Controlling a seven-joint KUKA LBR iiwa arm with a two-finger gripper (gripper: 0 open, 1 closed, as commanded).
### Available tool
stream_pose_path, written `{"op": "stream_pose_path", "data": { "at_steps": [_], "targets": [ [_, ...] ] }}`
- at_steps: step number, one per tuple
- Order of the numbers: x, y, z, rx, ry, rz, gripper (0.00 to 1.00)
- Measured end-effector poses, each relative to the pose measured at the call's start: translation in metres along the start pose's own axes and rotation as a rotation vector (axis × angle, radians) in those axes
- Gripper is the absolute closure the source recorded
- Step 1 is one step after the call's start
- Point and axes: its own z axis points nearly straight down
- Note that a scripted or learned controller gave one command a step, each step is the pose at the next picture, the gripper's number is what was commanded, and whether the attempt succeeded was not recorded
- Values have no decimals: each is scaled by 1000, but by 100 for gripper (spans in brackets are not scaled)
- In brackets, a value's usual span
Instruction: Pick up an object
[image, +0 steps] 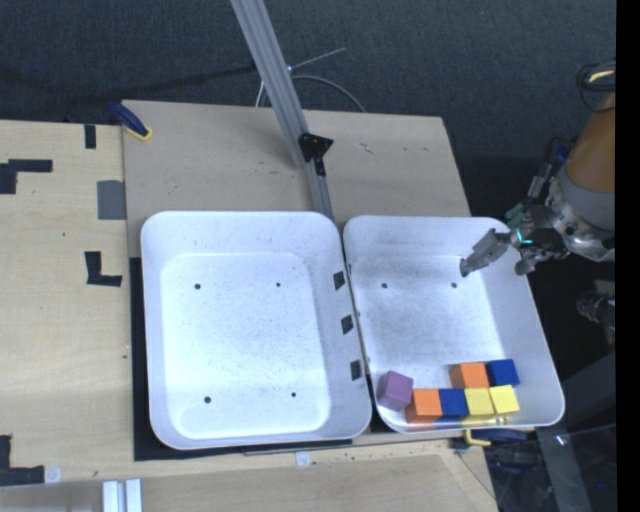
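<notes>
Several small blocks cluster in the near right corner of the right bin (420, 300): a purple block (397, 388), an orange block (427, 402), a blue block (453, 402), two yellow blocks (480, 402) and, behind them, a second orange block (468, 376) and a second blue block (501, 372). My gripper (502, 258) hangs over the bin's far right edge, well above and behind the blocks. It is open, its fingers (480, 254) spread, with nothing between them.
The left bin (240, 330) lies beside the right one. A slanted metal pole (280, 80) with a black clamp (316, 147) rises behind the bins. A blue and yellow tool (131, 121) lies at the bench's far left corner.
</notes>
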Motion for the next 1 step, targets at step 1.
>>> {"op": "stream_pose_path", "data": {
  "at_steps": [1],
  "targets": [
    [5, 5, 46, 5, 0, 1, 0]
  ]
}}
